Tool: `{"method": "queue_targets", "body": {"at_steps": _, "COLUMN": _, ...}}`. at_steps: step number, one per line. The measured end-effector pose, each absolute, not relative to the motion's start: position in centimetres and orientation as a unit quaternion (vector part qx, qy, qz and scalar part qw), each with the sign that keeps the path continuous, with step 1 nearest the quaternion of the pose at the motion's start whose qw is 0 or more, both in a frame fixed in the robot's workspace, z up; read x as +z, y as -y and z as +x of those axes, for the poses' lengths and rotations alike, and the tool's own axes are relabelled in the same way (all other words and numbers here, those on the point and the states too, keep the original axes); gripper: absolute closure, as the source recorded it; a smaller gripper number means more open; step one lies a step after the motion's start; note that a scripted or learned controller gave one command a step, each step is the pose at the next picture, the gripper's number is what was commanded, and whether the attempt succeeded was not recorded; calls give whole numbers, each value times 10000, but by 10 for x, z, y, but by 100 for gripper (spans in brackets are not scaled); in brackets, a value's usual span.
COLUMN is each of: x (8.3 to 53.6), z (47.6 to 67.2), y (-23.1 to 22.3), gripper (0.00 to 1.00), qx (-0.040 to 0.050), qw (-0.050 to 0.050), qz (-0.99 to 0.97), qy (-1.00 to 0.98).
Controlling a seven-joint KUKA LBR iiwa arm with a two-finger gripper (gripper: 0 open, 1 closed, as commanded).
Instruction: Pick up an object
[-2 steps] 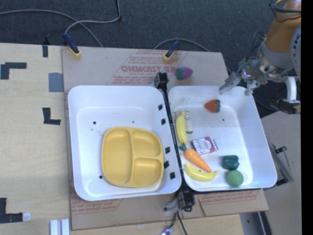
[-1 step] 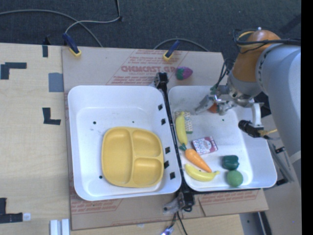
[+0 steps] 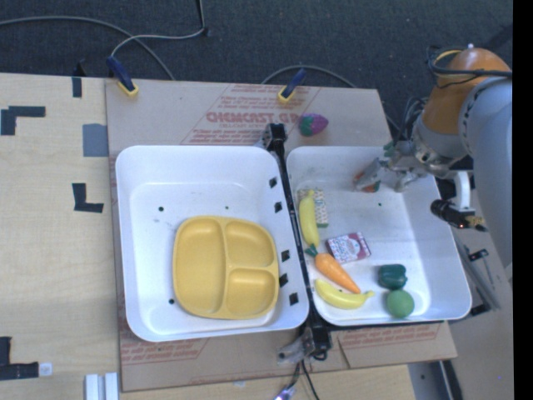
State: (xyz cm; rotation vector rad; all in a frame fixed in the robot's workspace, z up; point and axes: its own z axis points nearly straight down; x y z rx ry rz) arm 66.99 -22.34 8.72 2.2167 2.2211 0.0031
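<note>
The pale wooden table [image 3: 50, 248] carries a cardboard sheet [image 3: 241, 115], clipped at its 12 o'clock edge by two yellow clamps [image 3: 125, 82]. On the sheet sit two white bins [image 3: 133, 182], side by side, with a small purple-and-green object [image 3: 313, 124] at their 12 o'clock.

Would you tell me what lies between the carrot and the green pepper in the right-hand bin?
In the camera view, the stretch between the carrot and the green pepper is bare white bin floor; the small pink carton sits just above that line.
</note>
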Motion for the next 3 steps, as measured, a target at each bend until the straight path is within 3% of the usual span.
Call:
{"method": "queue_targets", "body": {"at_steps": 1, "x": 87, "z": 670, "y": 164, "gripper": 0, "qx": 12, "qw": 14, "qz": 7059, "qy": -7084}}
{"method": "queue_targets", "body": {"at_steps": 2, "x": 139, "z": 577, "y": 164, "gripper": 0, "qx": -3, "qw": 0, "qz": 7070, "qy": -7073}}
{"method": "queue_targets", "body": {"at_steps": 3, "x": 90, "z": 536, "y": 187, "gripper": 0, "qx": 45, "qw": 30, "qz": 7062, "qy": -7080}}
